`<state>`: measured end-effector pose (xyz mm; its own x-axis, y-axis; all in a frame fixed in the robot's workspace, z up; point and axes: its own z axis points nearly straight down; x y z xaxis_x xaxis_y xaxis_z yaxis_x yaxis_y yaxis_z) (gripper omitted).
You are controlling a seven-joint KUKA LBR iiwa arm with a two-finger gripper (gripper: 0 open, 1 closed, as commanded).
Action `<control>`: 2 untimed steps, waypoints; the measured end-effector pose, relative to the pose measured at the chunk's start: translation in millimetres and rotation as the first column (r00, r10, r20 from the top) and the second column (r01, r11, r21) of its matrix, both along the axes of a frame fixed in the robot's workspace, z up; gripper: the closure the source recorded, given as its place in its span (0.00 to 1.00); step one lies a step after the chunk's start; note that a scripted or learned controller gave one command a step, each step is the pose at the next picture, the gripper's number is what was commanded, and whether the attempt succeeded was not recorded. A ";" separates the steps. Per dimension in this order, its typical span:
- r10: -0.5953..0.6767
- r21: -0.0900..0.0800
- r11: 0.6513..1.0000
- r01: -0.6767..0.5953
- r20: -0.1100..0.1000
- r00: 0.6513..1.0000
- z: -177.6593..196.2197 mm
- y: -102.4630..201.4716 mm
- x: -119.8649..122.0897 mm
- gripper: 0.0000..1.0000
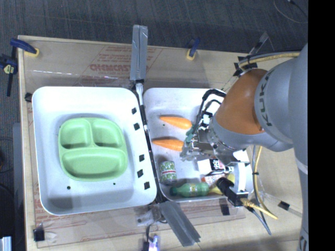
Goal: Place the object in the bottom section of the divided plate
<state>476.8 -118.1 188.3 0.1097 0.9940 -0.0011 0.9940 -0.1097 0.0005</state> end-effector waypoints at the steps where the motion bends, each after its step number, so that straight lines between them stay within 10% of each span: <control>1: -0.452 0.002 0.892 0.452 -0.001 0.892 134.6 21.9 0.9 1.00; 2: -0.206 0.001 0.979 0.206 -0.004 0.979 67.5 97.2 0.2 1.00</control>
<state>477.0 -20.9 255.9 0.3121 0.9500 -0.0007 0.9500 -0.3121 -0.0037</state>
